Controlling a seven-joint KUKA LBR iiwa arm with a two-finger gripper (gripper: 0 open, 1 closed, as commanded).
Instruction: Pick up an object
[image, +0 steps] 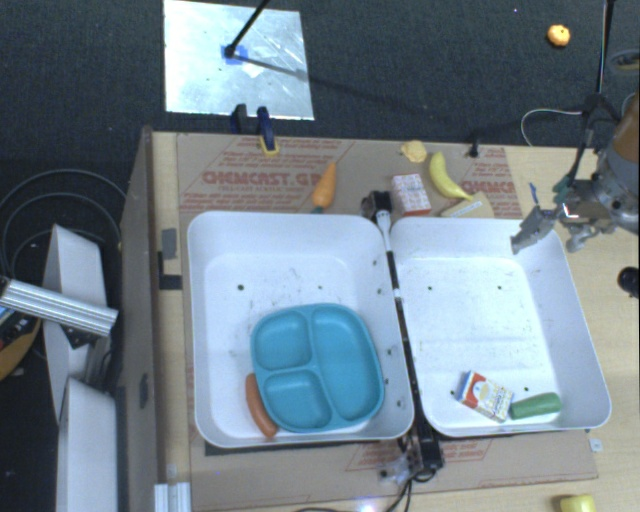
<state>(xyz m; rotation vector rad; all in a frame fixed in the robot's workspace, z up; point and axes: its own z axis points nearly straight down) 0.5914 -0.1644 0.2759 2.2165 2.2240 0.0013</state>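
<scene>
My gripper (555, 236) hangs over the far right corner of the right bin (590, 340), open, with nothing between its fingers. Near that bin's front edge lie a small printed box (485, 395) and a green cylinder-shaped piece (536, 405), well away from the gripper. The left bin (215, 300) holds a blue divided plate (315, 365) and an orange sausage (260, 405) tucked along the plate's front left side.
Behind the bins, on the cardboard, lie a carrot (325, 185), a small pink-white box (410, 193), a banana (445, 178) and a yellow lump (413, 151). An orange ball (558, 36) sits on the dark floor. A cable runs between the bins.
</scene>
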